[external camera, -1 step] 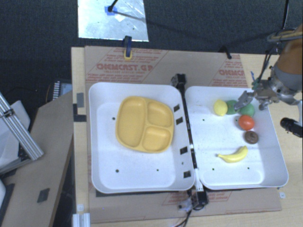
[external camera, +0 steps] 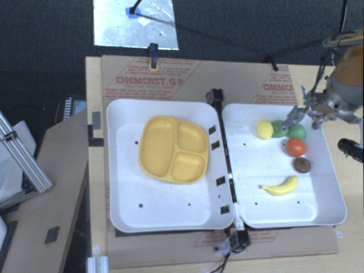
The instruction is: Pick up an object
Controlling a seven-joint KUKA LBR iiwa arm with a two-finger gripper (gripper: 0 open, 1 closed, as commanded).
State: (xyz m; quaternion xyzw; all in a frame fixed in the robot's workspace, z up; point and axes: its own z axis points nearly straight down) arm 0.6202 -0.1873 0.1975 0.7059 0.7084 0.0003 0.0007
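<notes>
The tool (external camera: pixel 300 118), fingers' state unclear, hovers over a round green fruit (external camera: pixel 297 131).

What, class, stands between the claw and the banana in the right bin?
The claw hangs over the green objects at the bin's far side. The orange ball and brown piece lie roughly between it and the banana.

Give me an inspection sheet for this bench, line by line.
Surface: two white bins; left bin, right bin.
Job's things: right bin holds lemon, green fruit, tomato, brown round item, banana.
Clutter: yellow divided tray in left bin.
Grippers: gripper low over the green fruit.
Cables: black cable across the dark floor.
Surroundings: foil sheet, aluminium rail.
</notes>
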